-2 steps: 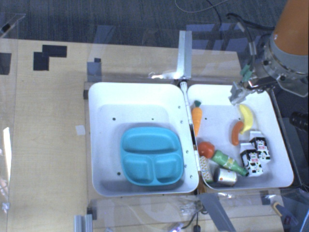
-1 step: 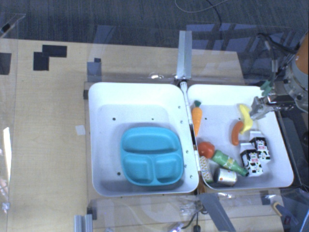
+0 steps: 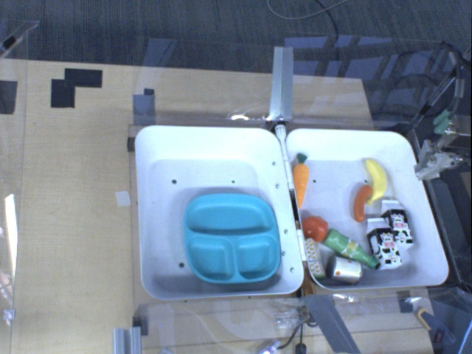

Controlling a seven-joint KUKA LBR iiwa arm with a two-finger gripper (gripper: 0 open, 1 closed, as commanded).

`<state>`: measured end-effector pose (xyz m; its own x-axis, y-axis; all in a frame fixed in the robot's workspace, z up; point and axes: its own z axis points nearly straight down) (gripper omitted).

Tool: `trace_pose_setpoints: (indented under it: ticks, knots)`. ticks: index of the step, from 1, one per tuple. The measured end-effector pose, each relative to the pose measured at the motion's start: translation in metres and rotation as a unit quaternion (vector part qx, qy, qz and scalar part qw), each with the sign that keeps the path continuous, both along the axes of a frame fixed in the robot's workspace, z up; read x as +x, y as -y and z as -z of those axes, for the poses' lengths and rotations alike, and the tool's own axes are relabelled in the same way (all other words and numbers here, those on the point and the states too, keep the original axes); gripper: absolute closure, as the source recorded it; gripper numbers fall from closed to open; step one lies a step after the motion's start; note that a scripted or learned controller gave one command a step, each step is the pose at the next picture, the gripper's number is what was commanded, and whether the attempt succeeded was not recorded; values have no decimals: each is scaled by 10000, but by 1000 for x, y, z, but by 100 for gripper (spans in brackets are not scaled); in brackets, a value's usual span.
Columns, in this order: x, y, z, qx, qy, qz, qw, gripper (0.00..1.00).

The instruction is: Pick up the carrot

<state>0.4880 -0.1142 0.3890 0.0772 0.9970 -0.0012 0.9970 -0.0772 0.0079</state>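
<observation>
One carrot (image 3: 300, 180) lies at the right bin's (image 3: 420, 198) left wall, beside one banana (image 3: 376, 179), tomato (image 3: 315, 228) and can (image 3: 344, 269). One blue tray (image 3: 232, 236) fills the left bin (image 3: 158, 198). Wooden table (image 3: 66, 220), dark carpet (image 3: 184, 13). Claw: cannot tell.

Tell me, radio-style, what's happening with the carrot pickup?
Carrot lying untouched in right bin, against the divider wall. Tomato just below it, apart. Nothing on top of it.
</observation>
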Motion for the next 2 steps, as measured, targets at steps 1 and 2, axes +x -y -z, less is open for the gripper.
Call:
trace_pose_setpoints:
  ticks: [1, 2]
  knots:
    - [36, -40, -2, 3, -6, -235, 9997, 100]
    - [0, -12, -3, 16, -8, 1728, 9850, 100]
